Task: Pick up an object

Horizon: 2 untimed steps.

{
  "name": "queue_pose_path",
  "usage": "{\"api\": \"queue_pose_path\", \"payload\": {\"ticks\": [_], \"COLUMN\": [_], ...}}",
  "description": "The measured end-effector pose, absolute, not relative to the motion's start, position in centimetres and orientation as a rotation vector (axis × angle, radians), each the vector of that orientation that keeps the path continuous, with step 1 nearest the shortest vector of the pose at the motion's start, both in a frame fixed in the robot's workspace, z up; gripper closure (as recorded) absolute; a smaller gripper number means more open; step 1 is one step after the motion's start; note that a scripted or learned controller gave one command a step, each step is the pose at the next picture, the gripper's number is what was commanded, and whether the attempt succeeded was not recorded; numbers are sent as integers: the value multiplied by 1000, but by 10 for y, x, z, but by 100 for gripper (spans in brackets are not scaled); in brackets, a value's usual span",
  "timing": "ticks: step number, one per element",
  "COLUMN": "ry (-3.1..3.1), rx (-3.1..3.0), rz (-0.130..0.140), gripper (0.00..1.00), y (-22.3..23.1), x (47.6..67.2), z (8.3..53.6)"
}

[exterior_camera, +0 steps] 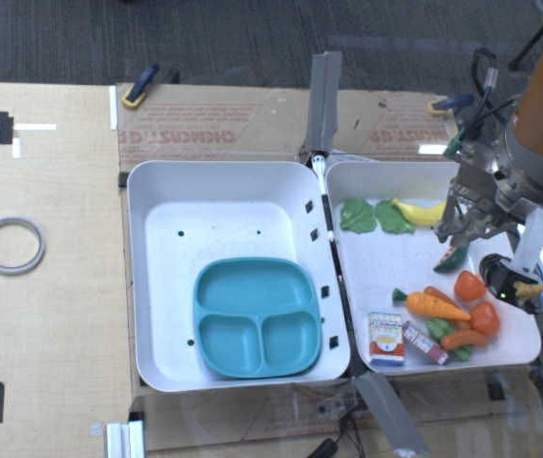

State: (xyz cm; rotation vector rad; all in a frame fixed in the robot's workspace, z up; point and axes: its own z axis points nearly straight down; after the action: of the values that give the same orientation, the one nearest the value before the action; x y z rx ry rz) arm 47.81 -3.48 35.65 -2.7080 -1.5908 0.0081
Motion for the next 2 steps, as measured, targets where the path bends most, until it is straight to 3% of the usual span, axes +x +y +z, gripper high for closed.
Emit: {"api": "queue_pose_path", "payload": {"ticks": [1, 2], "ry": [-1463, -1617], "rx": [-2781, -2694], "rz": [6, 8], "gripper": [100, 100], "y": [-8, 11], "x": [489, 479], "z": [441, 441]}}
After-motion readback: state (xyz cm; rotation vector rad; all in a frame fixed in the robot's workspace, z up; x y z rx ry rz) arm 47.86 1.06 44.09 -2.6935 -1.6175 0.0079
